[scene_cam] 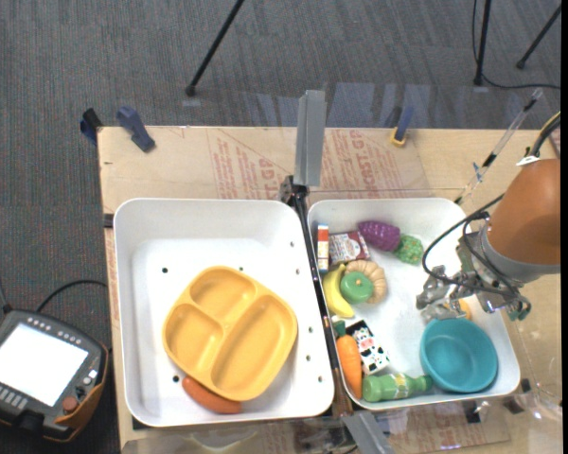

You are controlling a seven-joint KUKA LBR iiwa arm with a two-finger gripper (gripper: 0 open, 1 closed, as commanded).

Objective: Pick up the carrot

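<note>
1. Dark grey carpet surrounded a plywood counter (218, 164) that carried two shallow white bins side by side, with a handheld control tablet (38, 372) lying on the floor at the near left.
2. Nearest the camera in the left bin (142, 253), an orange sausage-shaped toy (208, 397) poked out from under a yellow divided plate (230, 331).
3. Along the near edge of the right bin (435, 211), a green bottle (395, 385) lay on its side just beside a teal bowl (458, 355).
4. The carrot (349, 365) lay against the right bin's left wall near its front corner, touching a black-and-white cow-patterned block (367, 346).
5. Farther back sat a banana (336, 293) curled beside a tan ring holding a green piece (362, 282), with a small printed packet (345, 247) behind them.
6. A purple grape cluster (379, 235) and a green knobbly toy (411, 249) rested toward the bin's far side.
7. The grey arm's end effector (452, 296) hung just behind the teal bowl, well apart from the carrot; whether its fingers were apart or together could not be told.
8. Blue clamps (133, 128) gripped the counter's far edge, with tripod legs (218, 36) beyond.
</note>
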